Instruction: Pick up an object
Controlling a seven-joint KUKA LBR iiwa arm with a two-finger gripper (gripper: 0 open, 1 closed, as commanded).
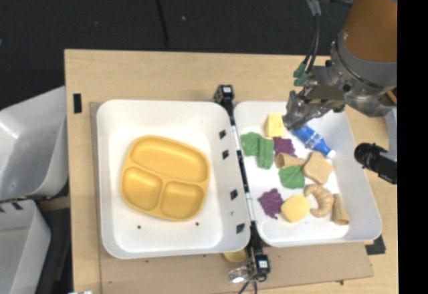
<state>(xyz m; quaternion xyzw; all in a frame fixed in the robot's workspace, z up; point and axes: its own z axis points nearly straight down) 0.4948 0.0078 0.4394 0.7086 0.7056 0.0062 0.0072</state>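
The right bin (358, 182) holds several toy foods. Among them are a yellow cheese block (273, 125), a blue bottle (314, 140), green leafy pieces (258, 148), purple grapes (285, 146), a bread slice (318, 169) and a croissant (322, 199). My gripper (297, 117) hangs low over the bin's far part, between the cheese block and the blue bottle, its tip close to the bottle's upper end. I see nothing lifted by it.
The left bin (110, 219) bears a yellow divided plate (164, 176). A black hinge strip (239, 172) runs between the bins. A second purple grape cluster (270, 202), a yellow chunk (295, 208) and a cone (340, 210) lie at the right bin's near side.
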